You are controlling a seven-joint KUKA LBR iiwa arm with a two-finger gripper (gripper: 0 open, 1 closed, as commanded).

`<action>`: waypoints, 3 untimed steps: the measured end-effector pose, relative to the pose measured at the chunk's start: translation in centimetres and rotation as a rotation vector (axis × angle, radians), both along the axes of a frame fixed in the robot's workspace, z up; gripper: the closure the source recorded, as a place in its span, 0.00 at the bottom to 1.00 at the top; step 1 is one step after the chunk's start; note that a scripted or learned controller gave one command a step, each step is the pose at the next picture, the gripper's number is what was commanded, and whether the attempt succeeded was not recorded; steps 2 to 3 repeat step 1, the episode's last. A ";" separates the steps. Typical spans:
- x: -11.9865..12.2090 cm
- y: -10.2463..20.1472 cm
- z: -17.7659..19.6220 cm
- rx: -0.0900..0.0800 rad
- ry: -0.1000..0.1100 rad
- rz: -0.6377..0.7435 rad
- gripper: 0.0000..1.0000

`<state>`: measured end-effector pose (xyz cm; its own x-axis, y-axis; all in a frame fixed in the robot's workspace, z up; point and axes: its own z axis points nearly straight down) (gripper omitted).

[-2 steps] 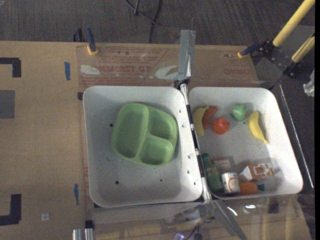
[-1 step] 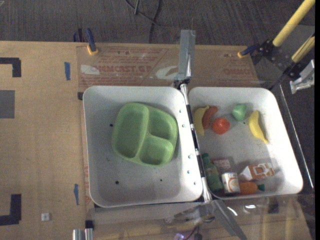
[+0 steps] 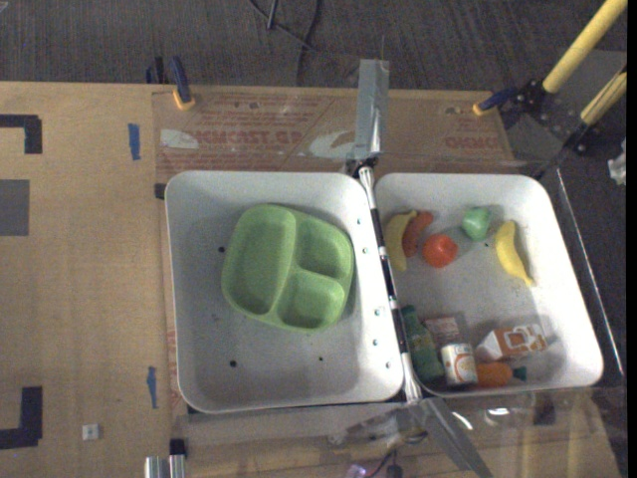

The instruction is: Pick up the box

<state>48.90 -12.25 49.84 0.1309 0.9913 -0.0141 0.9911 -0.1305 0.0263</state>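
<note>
A small white and red box (image 3: 458, 363) stands near the front edge of the right bin (image 3: 567, 297). Just right of it lies a white and orange carton (image 3: 514, 342), tipped on its side. A small flat packet (image 3: 443, 327) lies just behind the box. A dark green bottle (image 3: 420, 345) lies along the bin's left wall, touching the box's left side. An orange carrot-like piece (image 3: 495, 373) rests against the box's right side.
Farther back in the right bin lie a yellow banana (image 3: 511, 252), a red tomato (image 3: 439, 251), a green pepper (image 3: 476, 223) and a yellow and red piece (image 3: 403, 235). A green divided plate (image 3: 289, 267) sits in the left bin (image 3: 199, 347). A yellow pole (image 3: 587, 33) stands at the back right.
</note>
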 end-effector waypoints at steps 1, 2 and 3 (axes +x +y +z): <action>-0.9 1.5 -8.2 0.016 0.024 0.048 1.00; -0.9 1.5 -8.2 0.016 0.024 0.048 1.00; -0.9 1.5 -8.2 0.016 0.024 0.048 1.00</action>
